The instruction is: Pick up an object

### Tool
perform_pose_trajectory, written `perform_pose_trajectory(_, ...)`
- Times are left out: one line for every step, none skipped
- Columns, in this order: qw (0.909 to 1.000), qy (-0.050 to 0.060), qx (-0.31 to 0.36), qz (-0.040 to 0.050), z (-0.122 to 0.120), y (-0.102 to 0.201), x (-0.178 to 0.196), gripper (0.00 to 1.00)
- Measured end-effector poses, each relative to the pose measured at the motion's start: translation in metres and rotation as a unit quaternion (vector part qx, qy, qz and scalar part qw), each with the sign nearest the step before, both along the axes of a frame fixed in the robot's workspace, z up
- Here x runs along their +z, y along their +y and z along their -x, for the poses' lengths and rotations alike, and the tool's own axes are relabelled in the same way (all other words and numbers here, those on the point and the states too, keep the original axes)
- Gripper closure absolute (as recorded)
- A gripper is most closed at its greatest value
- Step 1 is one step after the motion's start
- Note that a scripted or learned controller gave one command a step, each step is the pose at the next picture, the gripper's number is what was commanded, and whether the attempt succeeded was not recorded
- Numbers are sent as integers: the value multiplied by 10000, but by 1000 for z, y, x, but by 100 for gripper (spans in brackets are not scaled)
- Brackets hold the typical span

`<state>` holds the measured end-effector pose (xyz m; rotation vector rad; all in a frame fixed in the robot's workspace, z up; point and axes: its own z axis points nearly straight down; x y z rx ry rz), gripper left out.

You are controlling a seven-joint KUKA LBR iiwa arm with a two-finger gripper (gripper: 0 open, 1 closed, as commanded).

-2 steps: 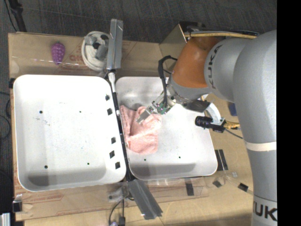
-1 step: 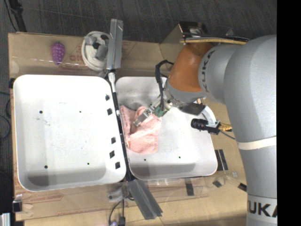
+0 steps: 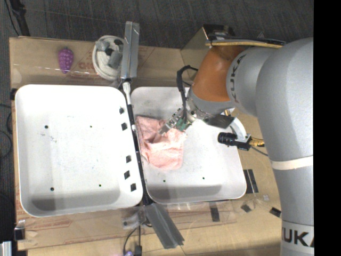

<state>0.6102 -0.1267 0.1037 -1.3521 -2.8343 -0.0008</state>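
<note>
Pink cloth (image 3: 161,143) lies crumpled in the right bin (image 3: 224,180), pushed up against that bin's left wall, near the divider between the two bins. It is the only loose thing in either bin, so I take it for what the arm is after. The hand (image 3: 180,122) sits low over the cloth's upper right corner, touching it or very nearly so, with the bulk of the fabric spreading away from it down and to the left. From where I stand I cannot tell whether the hand is released or clenched, nor whether any fabric is caught in it; the wrist and its dark fittings crowd that spot.

The cloth looks soft and limp, bunched into folds, with a ridge running from its top left corner toward the hand and a smoother lobe sagging toward the lower edge. Its long axis runs roughly along the divider. A pinch at a fold would probably lift it, though a limp rag may slip out if only an edge is taken.

The left bin (image 3: 32,159) is smooth white plastic, shallow, with rounded corners. Beyond the bins, on the tabletop (image 3: 37,63), rest a small purple grape-like bunch (image 3: 65,59) and a coil of white cord (image 3: 108,56).
</note>
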Motion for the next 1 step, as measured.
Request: perform_pose_trajectory(9848,5,-1738,10,-1,38,88,100)
